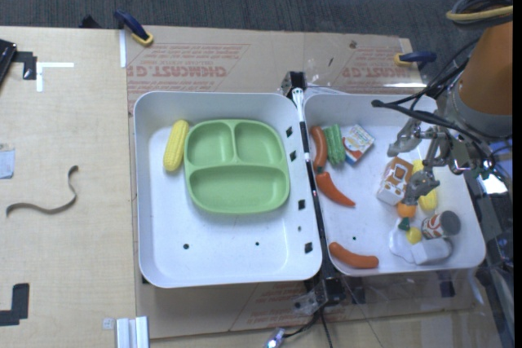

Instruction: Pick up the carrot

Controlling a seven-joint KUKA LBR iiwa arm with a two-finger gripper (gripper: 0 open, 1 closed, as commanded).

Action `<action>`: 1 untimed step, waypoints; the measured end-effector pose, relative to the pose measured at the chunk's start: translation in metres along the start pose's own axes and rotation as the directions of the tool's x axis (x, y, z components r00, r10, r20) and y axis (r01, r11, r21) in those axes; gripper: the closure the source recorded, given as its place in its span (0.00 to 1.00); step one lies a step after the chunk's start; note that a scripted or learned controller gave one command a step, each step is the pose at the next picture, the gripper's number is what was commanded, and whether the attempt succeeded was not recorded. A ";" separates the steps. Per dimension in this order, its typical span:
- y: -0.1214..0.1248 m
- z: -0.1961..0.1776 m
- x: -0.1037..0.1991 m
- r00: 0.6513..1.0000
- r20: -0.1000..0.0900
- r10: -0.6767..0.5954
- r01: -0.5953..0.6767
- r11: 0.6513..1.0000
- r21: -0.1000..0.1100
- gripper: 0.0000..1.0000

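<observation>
The carrot (334, 190), orange-red and tapered, lies at a slant near the left wall of the right bin (371, 112). My gripper (422, 185) hangs over the right half of that bin, well to the right of the carrot, above a small orange-and-white carton (395, 179) and some yellow and orange toy food (426, 200). Nothing can be seen held in it.
Around the carrot are a reddish sausage (318, 147), a green vegetable (333, 143), a small carton (356, 143) and another sausage (353, 257) at the front. A can (441, 224) and a white item (424, 250) sit front right. The left bin holds a green divided plate (237, 165) and a corn cob (174, 145).
</observation>
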State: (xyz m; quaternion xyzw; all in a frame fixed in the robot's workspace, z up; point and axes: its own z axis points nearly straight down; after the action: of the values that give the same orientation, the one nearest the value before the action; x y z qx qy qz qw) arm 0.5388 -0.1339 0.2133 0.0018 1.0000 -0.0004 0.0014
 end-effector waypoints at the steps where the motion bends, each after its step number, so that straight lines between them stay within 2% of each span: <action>1: -0.018 0.121 -0.002 0.987 0.002 -0.161 0.161 0.987 0.000 0.00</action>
State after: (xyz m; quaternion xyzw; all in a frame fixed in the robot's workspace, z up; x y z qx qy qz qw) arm 0.5408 -0.1523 0.0926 -0.0791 0.9969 -0.0006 0.0023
